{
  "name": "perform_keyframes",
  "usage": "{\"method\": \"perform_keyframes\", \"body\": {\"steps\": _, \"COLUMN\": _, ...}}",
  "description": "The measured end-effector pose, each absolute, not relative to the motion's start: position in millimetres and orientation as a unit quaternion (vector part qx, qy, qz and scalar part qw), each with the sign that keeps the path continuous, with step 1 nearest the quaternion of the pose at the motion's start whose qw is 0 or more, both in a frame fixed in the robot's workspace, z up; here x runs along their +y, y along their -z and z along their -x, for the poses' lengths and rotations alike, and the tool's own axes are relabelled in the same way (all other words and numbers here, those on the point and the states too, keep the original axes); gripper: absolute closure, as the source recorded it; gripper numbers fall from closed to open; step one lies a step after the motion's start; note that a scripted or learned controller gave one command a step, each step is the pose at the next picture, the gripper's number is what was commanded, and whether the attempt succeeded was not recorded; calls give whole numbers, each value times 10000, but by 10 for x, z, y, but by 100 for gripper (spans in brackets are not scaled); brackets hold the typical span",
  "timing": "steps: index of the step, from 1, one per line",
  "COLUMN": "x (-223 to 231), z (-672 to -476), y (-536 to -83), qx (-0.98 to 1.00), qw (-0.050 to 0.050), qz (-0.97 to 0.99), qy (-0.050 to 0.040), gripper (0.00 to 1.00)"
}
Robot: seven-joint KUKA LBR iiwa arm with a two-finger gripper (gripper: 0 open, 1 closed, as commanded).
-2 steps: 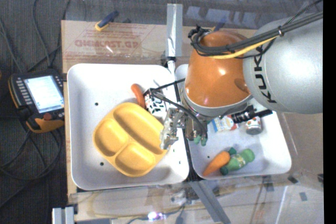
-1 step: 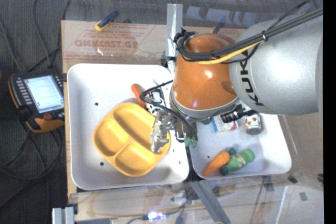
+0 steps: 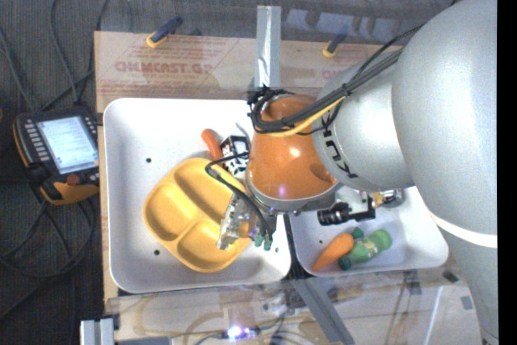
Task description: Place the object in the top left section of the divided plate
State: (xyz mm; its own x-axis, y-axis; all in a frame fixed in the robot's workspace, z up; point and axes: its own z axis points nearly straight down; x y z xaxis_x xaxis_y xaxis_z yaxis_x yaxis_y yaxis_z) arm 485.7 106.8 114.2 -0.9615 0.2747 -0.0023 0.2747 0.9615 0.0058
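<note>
Grey KUKA arm with orange wrist band [image 3: 287,153] reaches in from the right and covers the gap between the 2 shallow white bins. 2-finger gripper [image 3: 240,229] hangs over the right edge of the yellow divided plastic plate [image 3: 190,210], which sits tilted in the left white bin [image 3: 129,174]. Can't tell from this angle if the pincer is apart, together or clamped on anything; the tips are a blurred clutter of metal and green bits against the plate rim. An orange-red elongated object, sausage-like, [image 3: 212,143] lies on the left bin floor just beyond the plate's upper edge, next to the wrist, partly hidden by cables; not on the plate. Plate compartments I can see look bare. Right white bin [image 3: 420,250] holds an orange toy carrot [image 3: 333,251] and a green toy vegetable [image 3: 367,246], touching, near the front wall. Handheld teach pendant with lit screen [image 3: 56,145] sits on the floor left of the bench.
</note>
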Motion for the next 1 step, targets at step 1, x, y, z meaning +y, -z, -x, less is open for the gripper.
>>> {"method": "perform_keyframes", "body": {"steps": 1, "x": 1076, "z": -4836, "y": -1133, "qx": 9904, "qw": -18, "qz": -1379, "qy": -20, "gripper": 0}}
